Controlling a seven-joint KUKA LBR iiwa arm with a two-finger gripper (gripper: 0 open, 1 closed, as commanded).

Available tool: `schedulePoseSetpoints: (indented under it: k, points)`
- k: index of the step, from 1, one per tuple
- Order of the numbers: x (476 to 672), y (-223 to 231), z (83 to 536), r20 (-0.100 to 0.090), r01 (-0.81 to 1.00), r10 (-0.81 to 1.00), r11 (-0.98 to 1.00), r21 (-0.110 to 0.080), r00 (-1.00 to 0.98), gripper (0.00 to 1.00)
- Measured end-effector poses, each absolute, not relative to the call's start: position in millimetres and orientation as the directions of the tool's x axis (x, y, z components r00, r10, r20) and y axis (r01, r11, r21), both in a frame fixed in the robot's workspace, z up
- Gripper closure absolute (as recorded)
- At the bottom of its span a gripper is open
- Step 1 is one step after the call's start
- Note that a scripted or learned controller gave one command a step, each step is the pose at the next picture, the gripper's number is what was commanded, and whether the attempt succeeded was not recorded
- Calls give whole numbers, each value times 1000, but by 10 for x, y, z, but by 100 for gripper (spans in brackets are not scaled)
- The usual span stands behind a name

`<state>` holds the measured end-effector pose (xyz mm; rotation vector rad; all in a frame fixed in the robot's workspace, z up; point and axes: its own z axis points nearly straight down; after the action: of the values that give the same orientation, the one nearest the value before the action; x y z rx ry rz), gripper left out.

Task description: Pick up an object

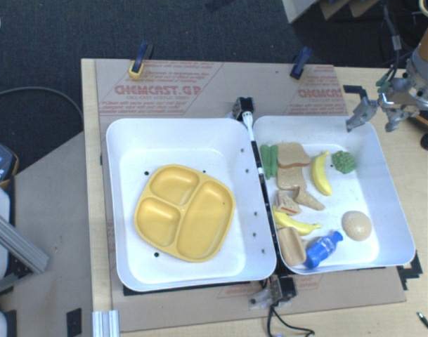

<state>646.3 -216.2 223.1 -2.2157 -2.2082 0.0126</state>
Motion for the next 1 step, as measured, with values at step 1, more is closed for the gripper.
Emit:
schedulePoseSetpoints:
  k: [1]
  points:
    - [6493, -2155, 2329, 0, 1000, 1000, 0, 0, 0, 0]
